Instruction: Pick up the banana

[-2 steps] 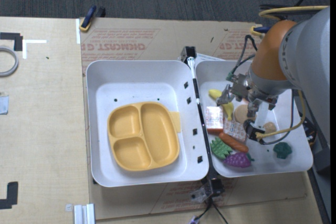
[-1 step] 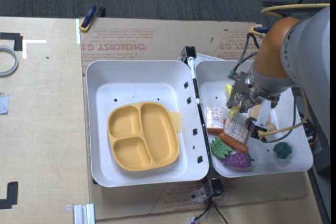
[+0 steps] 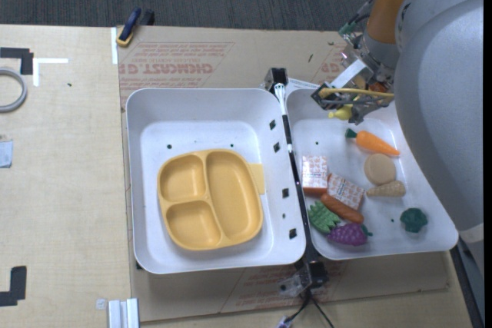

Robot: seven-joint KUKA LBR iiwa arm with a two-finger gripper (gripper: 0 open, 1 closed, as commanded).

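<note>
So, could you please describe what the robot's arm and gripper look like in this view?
The arm is a bulky, rounded, smooth grey shell with an orange band above the wrist. Below the band, the gripper is a cluster of dark and metallic parts with a white block and thin wires. A thin yellowish rod crosses above the band.

yellow divided plate (image 3: 209,200) in white bin (image 3: 146,165); orange carrot (image 3: 375,142), purple grapes (image 3: 347,234), green broccoli (image 3: 413,220).

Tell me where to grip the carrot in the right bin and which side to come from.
Grip the carrot across its thicker orange part, just right of the green top, coming straight down from above. It lies flat, its long axis running left to right and tapering rightward, so closing across its narrow width there probably holds best.
</note>
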